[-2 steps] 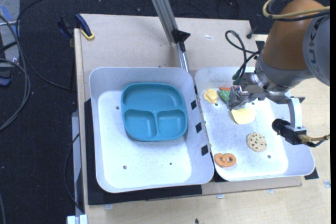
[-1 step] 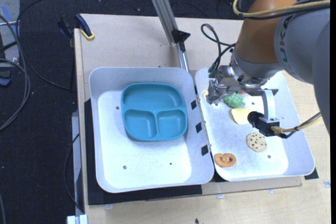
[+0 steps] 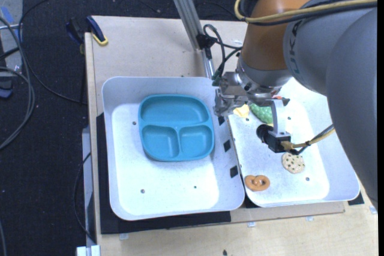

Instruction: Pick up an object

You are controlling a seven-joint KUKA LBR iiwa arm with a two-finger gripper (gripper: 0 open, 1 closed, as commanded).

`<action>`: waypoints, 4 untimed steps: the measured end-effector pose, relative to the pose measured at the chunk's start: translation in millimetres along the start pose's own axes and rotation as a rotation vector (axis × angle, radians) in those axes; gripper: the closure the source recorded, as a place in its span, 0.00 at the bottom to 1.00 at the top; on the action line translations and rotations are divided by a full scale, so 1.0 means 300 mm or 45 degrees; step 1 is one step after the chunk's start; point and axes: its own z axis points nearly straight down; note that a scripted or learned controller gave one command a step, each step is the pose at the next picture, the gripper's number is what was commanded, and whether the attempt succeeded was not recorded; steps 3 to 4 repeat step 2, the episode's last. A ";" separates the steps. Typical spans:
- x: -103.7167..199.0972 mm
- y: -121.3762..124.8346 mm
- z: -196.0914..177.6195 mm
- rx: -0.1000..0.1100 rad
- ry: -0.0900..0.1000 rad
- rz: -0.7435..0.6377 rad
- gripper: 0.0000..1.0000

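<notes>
Just one camera here, mounted up high over the surface and tilted down at a slant rather than straight overhead. It sits far enough back to take in both white bins: the left bin shows whole, the right bin is partly covered. The arm comes in from the right side of the picture and bulks large there, being nearer the lens. Dark floor with cables shows along the top and left.

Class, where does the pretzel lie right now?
The pretzel lies in the right bin, near its front-left corner, just left of and below the cookie.
</notes>
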 end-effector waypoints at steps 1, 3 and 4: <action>0.171 0.050 -0.047 -0.003 0.001 -0.001 1.00; 0.159 0.047 -0.045 0.001 -0.001 0.005 0.00; 0.159 0.047 -0.045 0.001 -0.001 0.005 0.00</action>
